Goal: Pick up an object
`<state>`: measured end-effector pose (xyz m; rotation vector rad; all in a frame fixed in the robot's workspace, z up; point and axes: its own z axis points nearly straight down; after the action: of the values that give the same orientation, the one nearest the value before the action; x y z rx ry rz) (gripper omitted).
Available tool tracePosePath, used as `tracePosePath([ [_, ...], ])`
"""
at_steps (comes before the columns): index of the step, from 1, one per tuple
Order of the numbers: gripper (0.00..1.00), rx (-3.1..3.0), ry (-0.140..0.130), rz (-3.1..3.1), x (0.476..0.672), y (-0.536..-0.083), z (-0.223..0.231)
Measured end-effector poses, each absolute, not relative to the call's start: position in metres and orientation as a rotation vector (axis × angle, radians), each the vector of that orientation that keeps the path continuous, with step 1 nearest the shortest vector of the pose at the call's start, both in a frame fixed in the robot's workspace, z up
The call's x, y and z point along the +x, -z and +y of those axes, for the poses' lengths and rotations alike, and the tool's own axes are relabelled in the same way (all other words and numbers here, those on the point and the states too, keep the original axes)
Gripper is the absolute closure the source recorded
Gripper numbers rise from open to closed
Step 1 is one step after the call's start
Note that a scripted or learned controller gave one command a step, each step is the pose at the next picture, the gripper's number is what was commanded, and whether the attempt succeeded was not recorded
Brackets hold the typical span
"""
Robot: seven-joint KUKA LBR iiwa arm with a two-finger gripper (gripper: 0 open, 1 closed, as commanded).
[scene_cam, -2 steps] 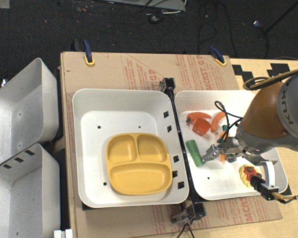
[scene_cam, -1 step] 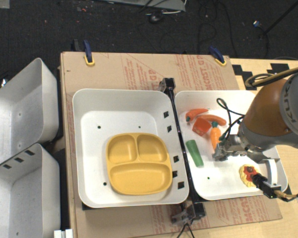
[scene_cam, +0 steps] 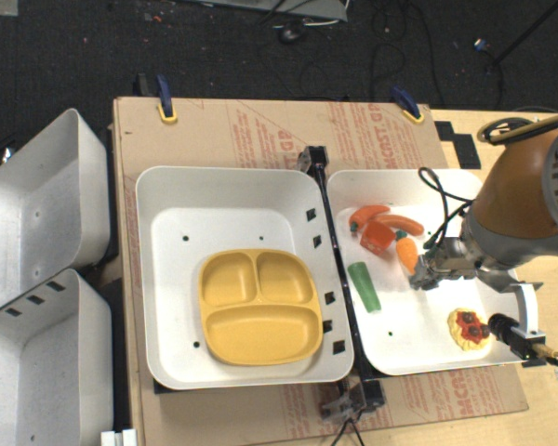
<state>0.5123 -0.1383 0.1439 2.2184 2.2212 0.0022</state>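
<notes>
The right bin (scene_cam: 400,347) holds a green stick-shaped piece (scene_cam: 363,286), a red and orange cluster of toy food (scene_cam: 381,227), a small orange carrot-like piece (scene_cam: 406,252) and a pizza slice toy (scene_cam: 468,328). My gripper (scene_cam: 426,277) hangs low over the right bin, just right of the carrot piece and above the bin floor. Nothing is visibly held between its fingers.
The left bin (scene_cam: 167,212) holds a yellow divided plate (scene_cam: 259,307). A black divider (scene_cam: 333,258) runs between the two bins. Spare white bins (scene_cam: 37,249) sit off the bench at the left. The arm's orange band (scene_cam: 521,189) covers the right bin's far right corner.
</notes>
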Motion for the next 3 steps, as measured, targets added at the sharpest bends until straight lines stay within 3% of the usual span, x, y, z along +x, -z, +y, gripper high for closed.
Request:
tracePosePath([
  [1, 1.00, 2.216, -0.004, 2.221, 0.518, -0.188, -0.141],
  [2, 1.00, 2.215, -0.004, 2.221, 0.509, -0.244, -0.141],
  [3, 1.00, 2.215, -0.001, 2.230, 0.509, -0.231, -0.090],
])
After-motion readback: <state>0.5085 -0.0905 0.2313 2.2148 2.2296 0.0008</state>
